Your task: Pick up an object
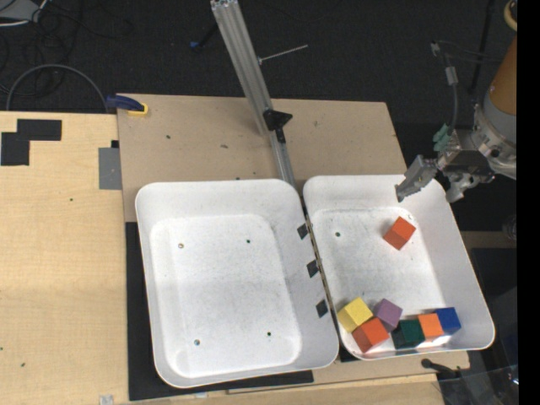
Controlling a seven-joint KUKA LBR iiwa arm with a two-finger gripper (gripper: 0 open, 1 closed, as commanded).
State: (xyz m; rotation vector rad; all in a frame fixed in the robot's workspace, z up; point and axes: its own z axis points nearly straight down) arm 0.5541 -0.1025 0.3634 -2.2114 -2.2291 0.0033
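An orange cube point(399, 232) lies alone in the upper part of the right bin point(447, 226). Along that bin's near edge sit several more cubes: yellow point(355, 312), purple point(388, 312), red point(369, 334), dark green point(408, 333), orange point(431, 324) and blue point(448, 319). My gripper point(437, 181) hangs over the bin's far right corner, up and to the right of the lone orange cube. Its two fingers are spread apart, open, with nothing between them.
The left bin point(224, 281) stands beside the right one, with black clips along the shared edge. A slanted aluminium rail point(249, 66) rises behind the bins. Wooden bench surface extends to the left.
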